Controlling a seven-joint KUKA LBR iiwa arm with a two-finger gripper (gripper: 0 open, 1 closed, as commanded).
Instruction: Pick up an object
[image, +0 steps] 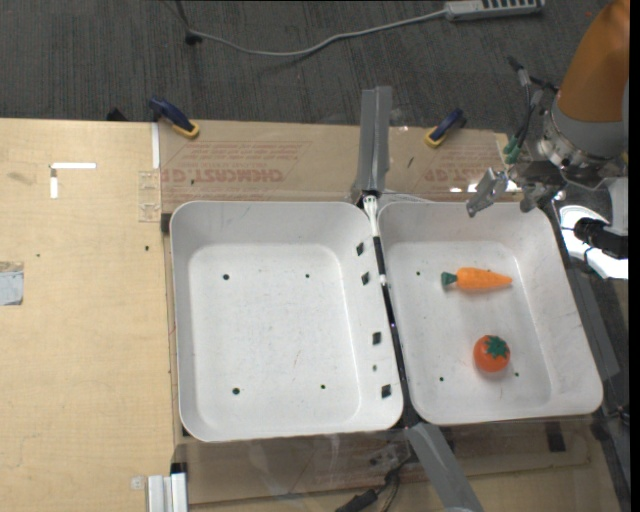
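Two white bins sit side by side on the bench. The right bin (560, 395) has the goods: a toy carrot (479, 281) lying on its side in the upper middle, green end pointing left, and below it, a bit apart, a small orange tomato-looking toy (491, 354) with a green top. The left bin (190, 330) just shows a few dark dots on its floor.

The gripper (508, 192) hangs over the back right corner of the right bin, well up from the carrot and touching neither toy. Its two fingers look spread apart, one tip out to the left over the bin rim and the other nearer the wrist, with nothing between them. The orange band of the arm (598, 60) shows at top right.

As for writing: the cardboard sheet (250, 170) behind the bins has faint reddish print, upside down from this angle, too washed out to read for sure. Two blue and yellow clamps (172, 115) pin the sheet at the back edge, and a grey cable (300, 45) snakes across the dark floor.
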